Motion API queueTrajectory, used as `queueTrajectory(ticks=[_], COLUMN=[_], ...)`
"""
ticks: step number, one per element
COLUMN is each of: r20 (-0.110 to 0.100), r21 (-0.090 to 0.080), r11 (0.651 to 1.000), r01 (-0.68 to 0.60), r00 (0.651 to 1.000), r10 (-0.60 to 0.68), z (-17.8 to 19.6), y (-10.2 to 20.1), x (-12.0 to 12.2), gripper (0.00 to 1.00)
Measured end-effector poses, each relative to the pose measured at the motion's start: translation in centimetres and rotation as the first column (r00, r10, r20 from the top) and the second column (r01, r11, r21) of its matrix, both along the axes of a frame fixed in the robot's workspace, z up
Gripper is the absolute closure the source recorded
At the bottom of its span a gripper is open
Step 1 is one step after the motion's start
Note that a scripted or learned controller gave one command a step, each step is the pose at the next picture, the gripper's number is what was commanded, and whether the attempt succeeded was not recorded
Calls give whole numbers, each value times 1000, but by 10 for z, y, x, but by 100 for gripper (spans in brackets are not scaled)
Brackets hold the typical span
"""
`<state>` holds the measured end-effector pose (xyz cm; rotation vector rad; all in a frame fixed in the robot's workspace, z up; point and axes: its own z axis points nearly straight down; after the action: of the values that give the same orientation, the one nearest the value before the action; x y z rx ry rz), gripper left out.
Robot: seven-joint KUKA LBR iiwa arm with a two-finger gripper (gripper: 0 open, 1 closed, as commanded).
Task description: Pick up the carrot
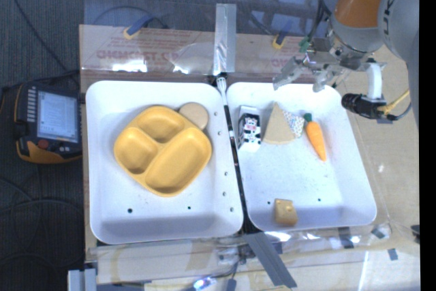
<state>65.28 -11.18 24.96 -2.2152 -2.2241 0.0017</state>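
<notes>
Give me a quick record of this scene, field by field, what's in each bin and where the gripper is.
left bin: yellow divided plate, round tan piece touching its far edge
right bin: carrot, tan wedge, small black-and-white carton, tan block
carrot: lying flat, green top toward the far wall, just right of the wedge
gripper: open, above the far edge of the right bin, apart from the carrot
task state: carrot not yet grasped
</notes>
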Motion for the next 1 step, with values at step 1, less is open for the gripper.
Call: queueTrajectory(ticks=[1], r20=[3], r21=[0], r11=[998], r01=[-55], r00=[998], r10=[55], z=[79], y=[11], x=[-17], gripper=[0])
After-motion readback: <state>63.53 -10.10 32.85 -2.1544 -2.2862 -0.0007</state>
